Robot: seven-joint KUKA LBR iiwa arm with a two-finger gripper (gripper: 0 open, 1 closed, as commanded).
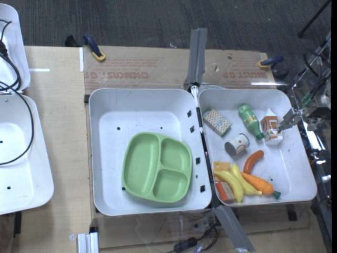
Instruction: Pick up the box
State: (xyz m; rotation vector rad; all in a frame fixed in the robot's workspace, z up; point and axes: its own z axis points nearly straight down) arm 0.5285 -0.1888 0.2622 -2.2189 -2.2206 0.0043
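From the overhead cam the claw sits at the right bin's far right edge, can't tell if it's clenched or released, w/ the box lying flat well to its left near the bin divider, untouched, so the whole pick looks left to do.

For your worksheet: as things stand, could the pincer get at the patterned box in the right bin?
Probably yes. The box lies flat near the right bin's upper left, apart from the green bottle and the cup, with nothing on top. The pincer is at the right edge.
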